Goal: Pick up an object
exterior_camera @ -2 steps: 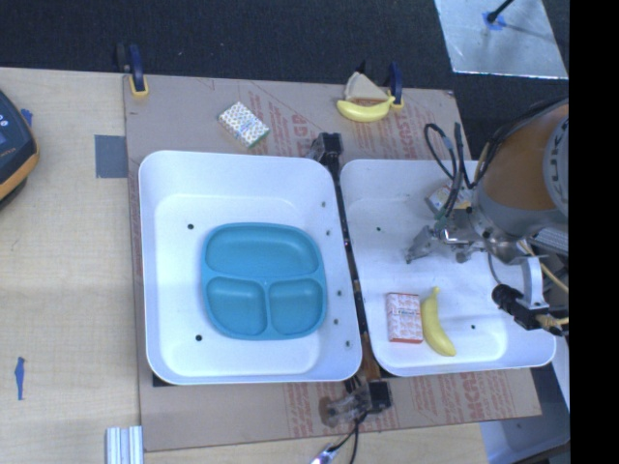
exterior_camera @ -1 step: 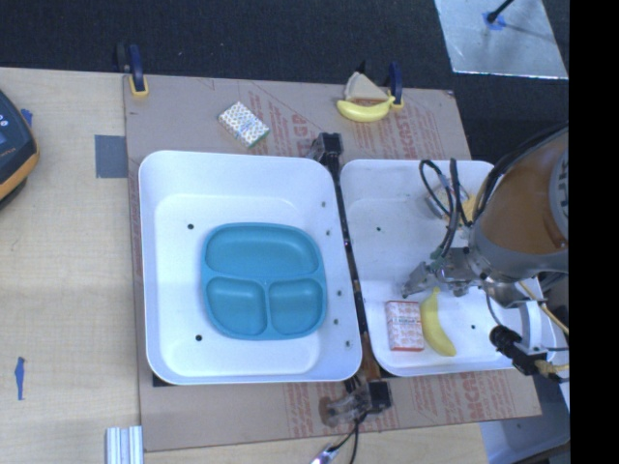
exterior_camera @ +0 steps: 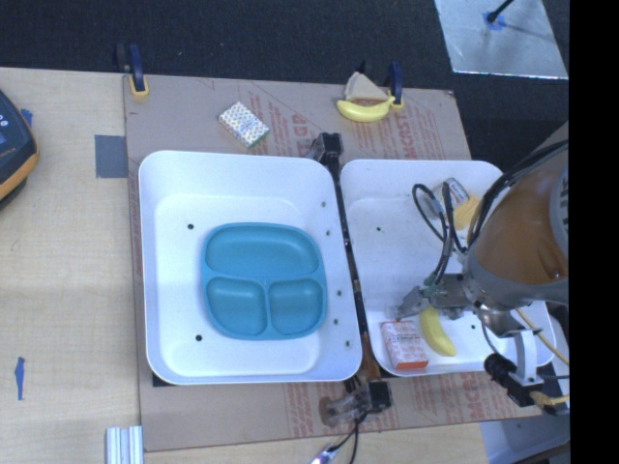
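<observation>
In the right bin (exterior_camera: 387,201) my gripper (exterior_camera: 423,303) is low over the front part, with the grey arm and its orange band (exterior_camera: 517,235) coming in from the right. A small yellow banana (exterior_camera: 436,334) lies just below and in front of the gripper, apart from it as far as I can see. A red and white packet (exterior_camera: 404,345) rests beside the banana at the bin's front edge. Another yellow item (exterior_camera: 467,211) is partly hidden behind the arm and its black cables (exterior_camera: 432,213).
The left bin (exterior_camera: 169,259) holds a blue divided plate (exterior_camera: 262,279). Outside the bins, on the cardboard at the back, lie a yellow toy banana (exterior_camera: 364,109) and a small patterned box (exterior_camera: 243,124). A clamp (exterior_camera: 328,146) sits between the bins.
</observation>
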`<state>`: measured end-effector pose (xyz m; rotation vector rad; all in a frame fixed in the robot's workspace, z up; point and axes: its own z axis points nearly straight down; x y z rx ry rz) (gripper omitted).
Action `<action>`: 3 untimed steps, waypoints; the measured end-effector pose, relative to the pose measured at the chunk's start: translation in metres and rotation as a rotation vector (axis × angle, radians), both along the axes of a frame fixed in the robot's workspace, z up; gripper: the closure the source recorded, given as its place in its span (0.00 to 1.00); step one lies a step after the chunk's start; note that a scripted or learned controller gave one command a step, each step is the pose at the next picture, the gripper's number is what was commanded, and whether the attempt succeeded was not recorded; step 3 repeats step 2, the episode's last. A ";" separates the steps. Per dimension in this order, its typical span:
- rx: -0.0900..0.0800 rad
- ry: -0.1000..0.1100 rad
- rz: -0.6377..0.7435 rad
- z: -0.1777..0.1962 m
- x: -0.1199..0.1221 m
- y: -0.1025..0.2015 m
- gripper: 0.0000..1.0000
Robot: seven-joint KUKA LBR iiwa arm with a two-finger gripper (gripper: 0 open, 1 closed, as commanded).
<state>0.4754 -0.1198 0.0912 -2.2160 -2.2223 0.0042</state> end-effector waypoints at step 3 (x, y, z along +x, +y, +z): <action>0.001 -0.002 0.003 0.101 0.027 0.078 1.00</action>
